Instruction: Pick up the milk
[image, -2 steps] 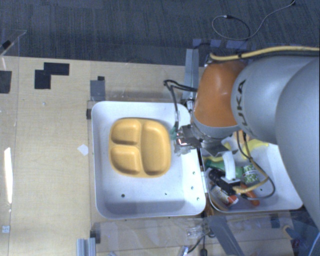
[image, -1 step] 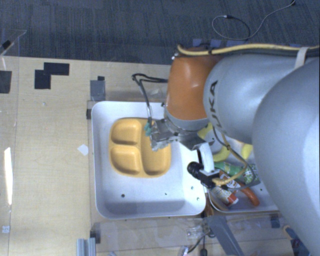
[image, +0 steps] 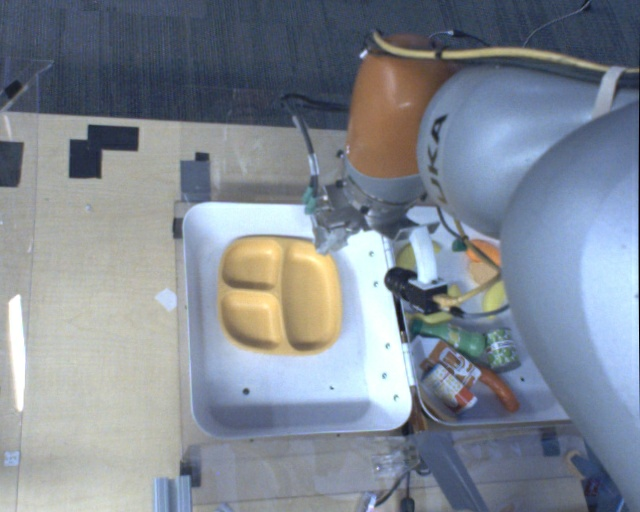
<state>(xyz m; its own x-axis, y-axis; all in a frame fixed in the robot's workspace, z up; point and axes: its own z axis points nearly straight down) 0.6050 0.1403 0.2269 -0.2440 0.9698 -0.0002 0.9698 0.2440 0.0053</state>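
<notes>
Hand (image: 331, 232) hangs low over the left bin (image: 205, 300), at the upper right corner of the yellow divided tray (image: 280, 295); whether it is apart or together I cannot tell. The milk carton (image: 450, 378), as I judge the small box with brown and red print, lies in the crowded right bin (image: 540, 405), wedged between a green bottle (image: 470, 338) and a carrot (image: 497, 390), so the hand looks misplaced for it. Its print is unreadable; the arm (image: 480, 130) shows part of "KUKA".
</notes>
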